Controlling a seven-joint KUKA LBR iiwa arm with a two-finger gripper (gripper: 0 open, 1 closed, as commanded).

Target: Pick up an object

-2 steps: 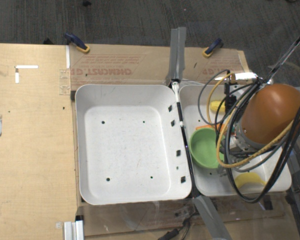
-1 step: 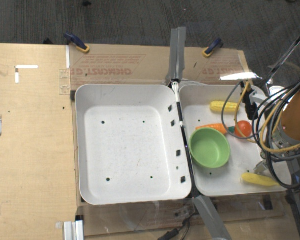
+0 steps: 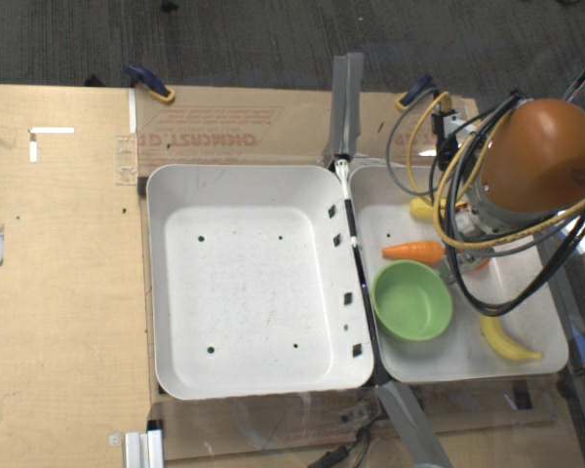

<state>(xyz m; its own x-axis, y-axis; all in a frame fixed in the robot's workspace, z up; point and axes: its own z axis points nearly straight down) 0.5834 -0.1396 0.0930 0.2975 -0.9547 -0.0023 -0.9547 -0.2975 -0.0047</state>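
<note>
1. Dark carpet runs along the top of the camera view; below it a pale wooden bench point(image 3: 58, 291) carries a sheet of brown cardboard point(image 3: 224, 130) held by blue and orange clamps point(image 3: 148, 81).
2. Two shallow white bins sit side by side on the cardboard, their inner rims touching. The left bin point(image 3: 253, 281) shows bare floor with a few small dark holes.
3. The right bin point(image 3: 409, 364) holds the objects: a green bowl point(image 3: 412, 300), upright, near the divider; an orange carrot point(image 3: 414, 252) lying just above the bowl's rim, almost touching it; a yellow banana point(image 3: 507, 341) near the bin's lower right corner.
4. Another yellow object point(image 3: 422, 208) lies further up the right bin, partly covered by cables, so its shape is hard to make out.
5. The arm point(image 3: 541, 159) hangs over the upper right part of the right bin, its orange band towards the camera, looped with black and yellow cables point(image 3: 458, 193).
6. The arm's own body hides the gripper beneath it, so whether it is spread or pressed together cannot be told, nor whether anything is between its tips.
7. A grey upright post point(image 3: 347, 100) stands at the far end of the divider between the bins.
</note>
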